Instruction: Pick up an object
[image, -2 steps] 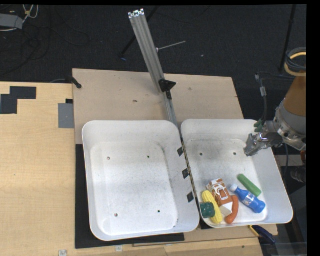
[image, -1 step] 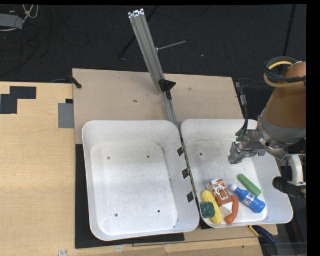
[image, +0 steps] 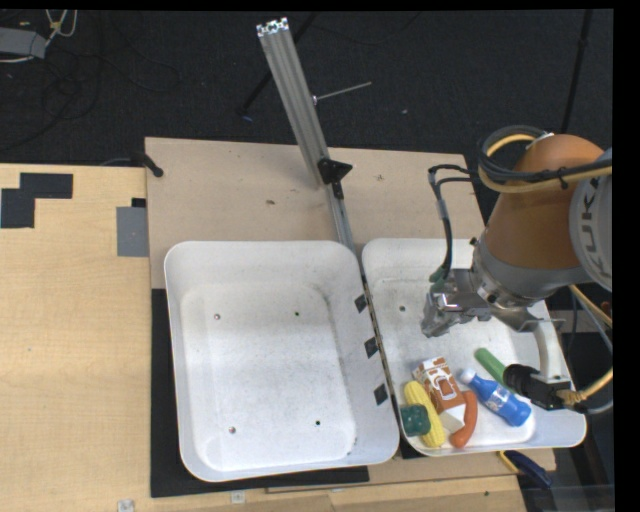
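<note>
Hanging over the right bin (image: 400, 262), my end effector (image: 441, 312) sits above the bare white floor near the middle of that bin. I cannot tell from here if it is open or closed, and I see nothing held in it.

The toys are all bunched at the bin's near edge, so they lie toward the front of the desk (image: 70, 330) from me. The closest one is the small orange and white box (image: 438, 380), just below my end effector. Next to it, toward the near left corner, is the yellow corn (image: 424, 412), lying long-ways from the middle to the near rim. An orange carrot (image: 465, 420) curves beside the corn. A blue bottle (image: 499, 398) and a green stick (image: 491, 361) lie to the right, slanting toward the near right corner.

I think the box is the easy pick. The toys touch each other, so I could bump the corn or carrot. The left bin (image: 265, 360) is far from all this.
</note>
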